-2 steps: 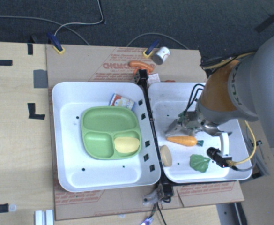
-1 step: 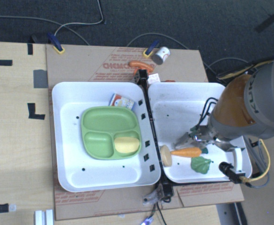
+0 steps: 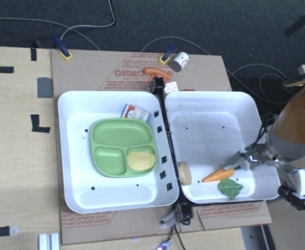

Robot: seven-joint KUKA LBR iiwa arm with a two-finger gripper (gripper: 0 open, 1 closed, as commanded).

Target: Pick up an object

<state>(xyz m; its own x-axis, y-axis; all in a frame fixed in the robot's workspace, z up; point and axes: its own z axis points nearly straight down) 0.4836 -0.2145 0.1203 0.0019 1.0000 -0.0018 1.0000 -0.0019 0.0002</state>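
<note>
**Claw low in the right bin, carrot just at its tip**

Nearest the lens, at the lower middle of the frame, black clamps and cabling (image 3: 177, 216) hang where the two bins meet. Above them, in the lower right, my gripper (image 3: 239, 159) reaches into the right-hand shallow white bin (image 3: 209, 104) from the right edge, the grey wrist and orange band behind it. Whether the claw is spread or pressed together I cannot tell; it is too small and blurred here.

Lying just beside the tip is a small orange plastic carrot (image 3: 218, 175), slanted, its thick end toward me. I judge it the likeliest thing to pick, though I cannot see it between my fingers, so I do not count it as held. A green leafy toy piece (image 3: 230, 188) sits just below the carrot, near the bin's front wall, and a tan, rounded bread-like piece (image 3: 184, 173) rests against the divider on the bin's left side.

Left of centre, the left-hand white bin (image 3: 74, 139) holds a green three-compartment plastic plate (image 3: 122, 139) with a pale yellow oval (image 3: 141, 161) in its lower right compartment, and a small printed card or packet (image 3: 135, 112) tucked at the plate's upper edge.

Risks, as I judge them: the carrot is slim and smooth, so a closing claw could squeeze it sideways and roll it toward the leaf. Coming in off-centre would catch only the tapered end, and it may slip on lifting.
</note>
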